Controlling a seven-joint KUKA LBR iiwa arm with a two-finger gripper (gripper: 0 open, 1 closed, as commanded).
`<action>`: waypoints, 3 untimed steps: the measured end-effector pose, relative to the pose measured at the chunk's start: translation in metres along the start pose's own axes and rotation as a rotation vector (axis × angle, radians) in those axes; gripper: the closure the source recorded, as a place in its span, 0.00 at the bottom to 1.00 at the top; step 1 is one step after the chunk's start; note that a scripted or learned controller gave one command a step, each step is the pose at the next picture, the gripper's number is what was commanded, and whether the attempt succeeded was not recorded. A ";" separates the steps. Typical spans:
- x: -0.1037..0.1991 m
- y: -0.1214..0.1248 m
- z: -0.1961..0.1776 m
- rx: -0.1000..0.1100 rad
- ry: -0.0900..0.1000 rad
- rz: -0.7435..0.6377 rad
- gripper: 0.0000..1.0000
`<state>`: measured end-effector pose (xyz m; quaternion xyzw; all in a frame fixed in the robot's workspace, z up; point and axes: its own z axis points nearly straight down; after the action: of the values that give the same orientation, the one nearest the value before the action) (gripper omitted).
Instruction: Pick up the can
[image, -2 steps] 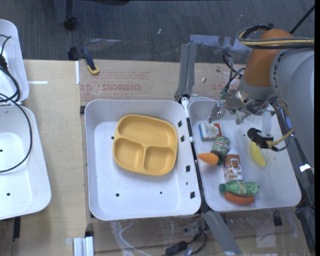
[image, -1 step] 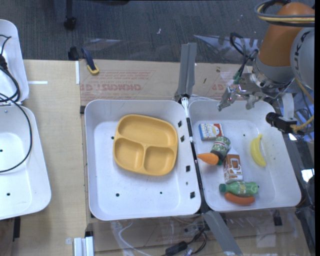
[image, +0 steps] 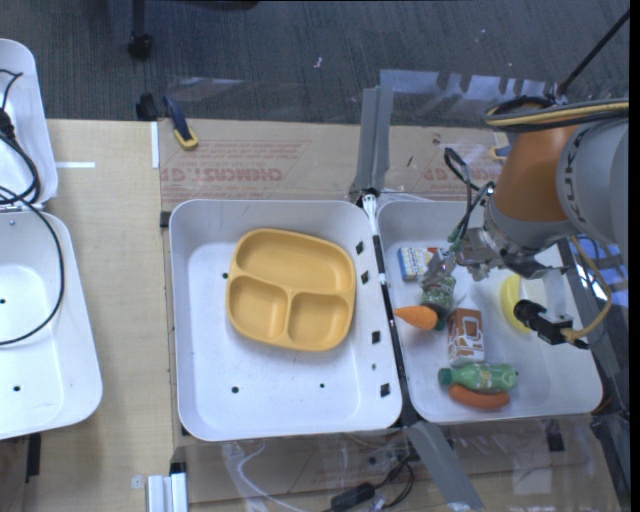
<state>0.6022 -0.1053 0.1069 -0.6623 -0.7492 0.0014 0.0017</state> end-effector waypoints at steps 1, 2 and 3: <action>0.003 -0.030 0.017 -0.001 0.001 0.167 0.00; 0.003 -0.030 0.017 -0.001 0.000 0.167 0.00; 0.020 0.022 -0.084 -0.003 -0.002 0.042 0.00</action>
<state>0.6224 -0.0831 0.1907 -0.6780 -0.7351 0.0008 -0.0001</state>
